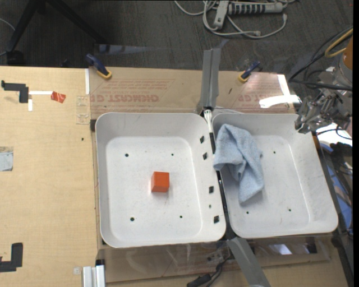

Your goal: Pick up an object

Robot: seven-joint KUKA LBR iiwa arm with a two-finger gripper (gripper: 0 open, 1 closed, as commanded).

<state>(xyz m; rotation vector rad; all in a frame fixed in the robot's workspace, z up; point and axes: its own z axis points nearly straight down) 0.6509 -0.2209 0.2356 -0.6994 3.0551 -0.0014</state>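
An orange-red cube [160, 182] rests near the middle of the left bin [112, 168]. A crumpled light blue cloth [242, 160] lies in the left part of the right bin [314, 190], up against the divider side. My gripper [307, 120] hangs at the right bin's far right corner, above the rim, well away from both the cloth and the cube. Nothing is seen between its fingers, and their state is too small and cluttered to read.
Both bins sit on a cardboard sheet [151, 89] held by clamps [101, 70] at the back. A wooden board [39, 185] lies left of the bins. Cables [247, 17] run on the floor behind, and more wiring crowds the right edge by the arm.
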